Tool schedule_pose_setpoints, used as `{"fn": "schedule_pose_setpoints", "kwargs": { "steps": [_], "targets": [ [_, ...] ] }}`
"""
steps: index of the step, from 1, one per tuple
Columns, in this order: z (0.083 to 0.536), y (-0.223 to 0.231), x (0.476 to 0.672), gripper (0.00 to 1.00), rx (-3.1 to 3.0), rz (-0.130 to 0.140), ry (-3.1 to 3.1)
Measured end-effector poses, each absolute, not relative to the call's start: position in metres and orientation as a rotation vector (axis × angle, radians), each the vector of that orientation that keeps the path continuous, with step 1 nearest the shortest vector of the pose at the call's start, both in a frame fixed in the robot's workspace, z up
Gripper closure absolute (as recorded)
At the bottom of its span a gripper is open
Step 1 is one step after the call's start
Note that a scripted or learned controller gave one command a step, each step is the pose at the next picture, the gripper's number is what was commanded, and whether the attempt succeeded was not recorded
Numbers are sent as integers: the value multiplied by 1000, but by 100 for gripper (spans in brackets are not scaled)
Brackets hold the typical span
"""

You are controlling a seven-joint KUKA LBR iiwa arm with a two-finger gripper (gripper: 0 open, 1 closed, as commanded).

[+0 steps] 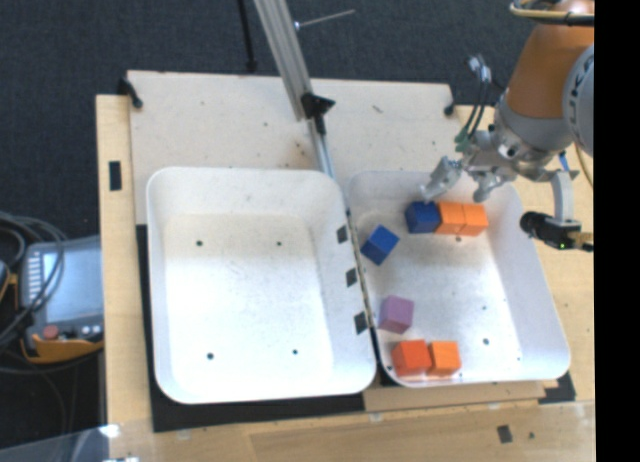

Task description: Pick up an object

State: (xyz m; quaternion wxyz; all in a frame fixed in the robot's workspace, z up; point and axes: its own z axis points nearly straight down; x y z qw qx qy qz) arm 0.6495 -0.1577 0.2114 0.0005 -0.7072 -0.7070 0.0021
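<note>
My gripper [462, 184] hangs over the far edge of the right bin [520, 300], its two fingers spread apart with nothing between them. Just below it lie a blue cube [423, 217] and, touching it on the right, an orange block [462, 219]. A second blue cube [379, 245] sits near the bin's left wall. A purple cube [397, 313] lies lower down. Two orange blocks [425, 357] rest side by side against the near wall.
The left bin [250, 280] stands beside the right one. A slanted metal rail [285, 45] rises from between the bins toward the top. A screen and cables [55, 290] sit off the bench's left side.
</note>
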Motion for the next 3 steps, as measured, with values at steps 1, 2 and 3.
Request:
{"fn": "schedule_pose_setpoints", "kwargs": {
  "steps": [1, 2, 3],
  "targets": [
    [167, -167, 647, 0, -2223, 7, -2220],
    [130, -176, 649, 0, -2232, -8, -2232],
    [141, -175, 651, 100, -2232, -13, -2235]
  ]
}}
